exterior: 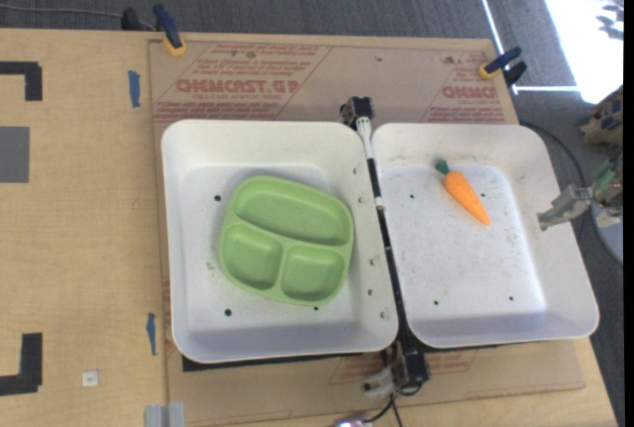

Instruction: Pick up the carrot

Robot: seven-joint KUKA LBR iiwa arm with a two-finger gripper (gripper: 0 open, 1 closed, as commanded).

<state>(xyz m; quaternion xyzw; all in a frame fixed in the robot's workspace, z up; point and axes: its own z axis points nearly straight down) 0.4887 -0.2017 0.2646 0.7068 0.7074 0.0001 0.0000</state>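
The orange carrot with a small green top lies on the floor of the right bin, in its far half, with its tip pointing toward the near right. My gripper is at that bin's right rim, about level with the carrot and well to its right. It touches nothing, and nothing is held in it. Most of the arm is cut off by the frame edge.
A green three-compartment plate lies in the left bin. The two bins meet at a raised middle rim. Both stand on a cardboard sheet clamped at its far corners.
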